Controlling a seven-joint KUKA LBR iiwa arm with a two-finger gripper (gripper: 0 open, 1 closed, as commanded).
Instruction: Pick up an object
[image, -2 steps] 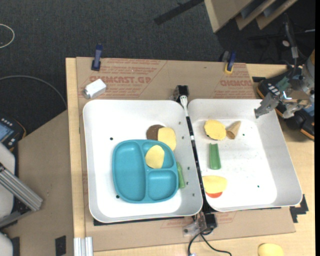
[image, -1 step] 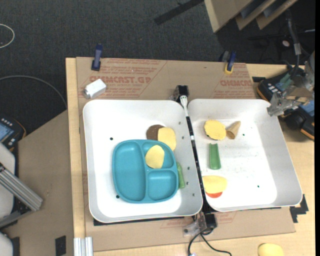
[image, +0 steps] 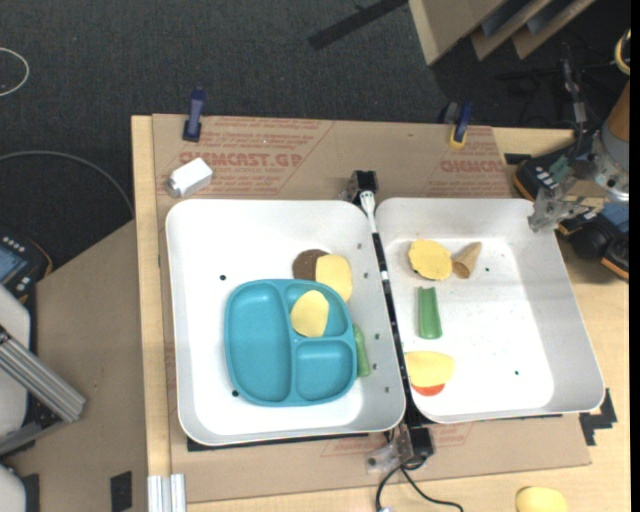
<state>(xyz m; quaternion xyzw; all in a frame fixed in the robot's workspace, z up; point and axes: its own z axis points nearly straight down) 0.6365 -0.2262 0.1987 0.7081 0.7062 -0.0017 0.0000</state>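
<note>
Camera view: the gripper (image: 545, 205) hangs at the right bin's (image: 560, 330) far right corner, and I cannot tell its state. In that bin lie a green stick (image: 429, 312), a yellow disc (image: 430, 260), a cone (image: 467, 259) and a yellow-red piece (image: 428, 371), all likely light, stiff and smooth; the narrow stick looks easiest, pinched across its width. The left bin (image: 200, 330) holds a blue tray (image: 262, 350) carrying a yellow piece (image: 310, 314).

Dark carpet floor (image: 90, 70), cardboard-topped bench (image: 300, 150)

Glossy teal plastic tray (image: 262, 345); smooth white bins (image: 200, 300) on matt cardboard (image: 300, 150).
</note>
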